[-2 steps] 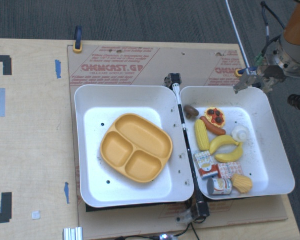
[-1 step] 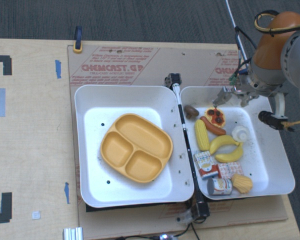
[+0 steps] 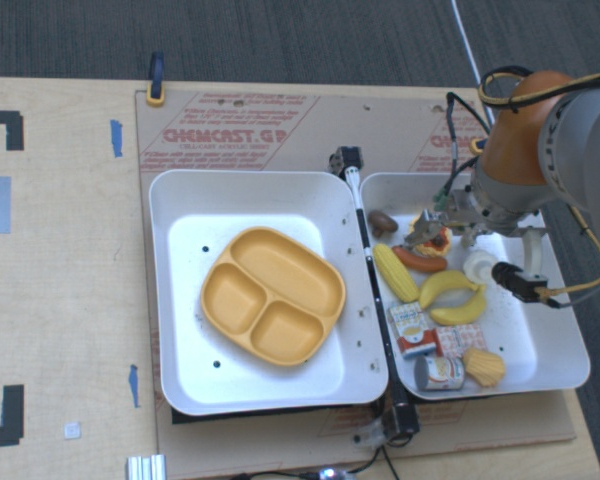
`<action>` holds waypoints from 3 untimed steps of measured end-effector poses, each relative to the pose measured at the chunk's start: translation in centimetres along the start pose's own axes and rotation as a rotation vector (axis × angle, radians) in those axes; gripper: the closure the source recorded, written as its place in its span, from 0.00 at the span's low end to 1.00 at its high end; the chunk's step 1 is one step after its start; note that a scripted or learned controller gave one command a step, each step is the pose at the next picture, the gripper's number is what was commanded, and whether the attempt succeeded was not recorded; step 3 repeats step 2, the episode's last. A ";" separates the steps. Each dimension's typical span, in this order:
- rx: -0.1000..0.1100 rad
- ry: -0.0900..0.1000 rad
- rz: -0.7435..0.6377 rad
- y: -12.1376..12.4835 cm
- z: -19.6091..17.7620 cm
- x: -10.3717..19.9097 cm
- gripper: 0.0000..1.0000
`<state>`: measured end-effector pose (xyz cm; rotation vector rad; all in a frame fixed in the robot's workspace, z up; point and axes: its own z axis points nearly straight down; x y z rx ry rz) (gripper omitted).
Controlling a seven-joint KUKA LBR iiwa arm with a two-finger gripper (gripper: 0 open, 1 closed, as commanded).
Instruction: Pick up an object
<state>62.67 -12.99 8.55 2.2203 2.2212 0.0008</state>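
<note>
- Step in hand, as I read it: gripper (image 3: 438,230) is down in the right bin (image 3: 560,353), working the cluttered back-left corner among the toy food
- Nearest candidates: small orange/red/yellow piece (image 3: 427,234) right at the tool tip, and the hot dog (image 3: 421,259) just in front of it; corn cob (image 3: 395,273) and banana (image 3: 452,298) lie a bit nearer the camera
- To do it well: commit to one item, pref. the small multicoloured piece since it sits under the tip; keep off the bin wall and the brown lump (image 3: 382,224) near the divider, so nothing gets shoved or wedged
- Lift straight up, slowly; items are packed close, touching in places, so a neighbour could drag along
- Tool state: can't tell; tip is buried in wrist hardware and clutter, nothing seen lifted clear of the bin floor
- Contact w/ the small piece looks likely but not certain
- Left bin (image 3: 170,268) carries the yellow divided plate (image 3: 272,295), well apart from the arm
</note>
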 end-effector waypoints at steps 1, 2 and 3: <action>-0.001 0.000 0.001 0.1 -1.1 0.0 1.00; 0.003 0.002 0.000 -11.6 -9.9 5.9 1.00; 0.003 0.002 0.000 -11.6 -9.9 5.9 1.00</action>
